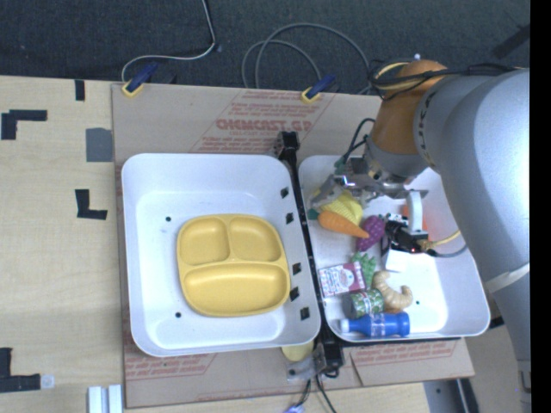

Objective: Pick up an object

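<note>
End effector (366, 186) low over the far end of the right bin (461, 312), at the toy pile. Opening and hold: cannot tell, wrist blocks it.

Nearest candidates: banana (344, 206) and carrot (342, 224), touching each other, grapes (374, 230) just beside.

Risks: crowding may cause a double pinch or a nudge aside; rounded toys may slip. Left bin's yellow tray (232, 262) well apart, unaffected.

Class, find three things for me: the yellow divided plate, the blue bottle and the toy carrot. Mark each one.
yellow divided plate (232, 263), camera view, on the ridge between its compartments.
blue bottle (379, 324), camera view, on the middle of its body.
toy carrot (341, 224), camera view, on its orange body.
</note>
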Action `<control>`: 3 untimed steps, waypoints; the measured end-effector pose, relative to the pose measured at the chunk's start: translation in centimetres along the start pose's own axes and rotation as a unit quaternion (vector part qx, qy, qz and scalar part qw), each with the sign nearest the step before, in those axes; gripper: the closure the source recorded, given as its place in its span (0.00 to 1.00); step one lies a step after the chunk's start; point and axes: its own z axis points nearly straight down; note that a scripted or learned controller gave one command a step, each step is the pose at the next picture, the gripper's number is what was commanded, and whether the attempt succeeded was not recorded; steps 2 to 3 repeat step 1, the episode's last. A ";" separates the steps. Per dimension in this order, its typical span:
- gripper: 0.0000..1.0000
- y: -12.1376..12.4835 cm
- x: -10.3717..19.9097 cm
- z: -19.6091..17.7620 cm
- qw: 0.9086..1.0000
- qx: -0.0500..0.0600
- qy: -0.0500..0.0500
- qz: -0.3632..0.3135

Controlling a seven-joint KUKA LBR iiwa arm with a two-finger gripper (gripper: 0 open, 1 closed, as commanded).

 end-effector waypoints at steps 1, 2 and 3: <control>1.00 -0.1 0.1 -1.1 1.000 0.001 0.001 0.000; 1.00 -0.1 0.1 -1.1 1.000 0.001 0.001 0.000; 1.00 -0.1 0.1 -1.1 1.000 0.001 0.001 0.000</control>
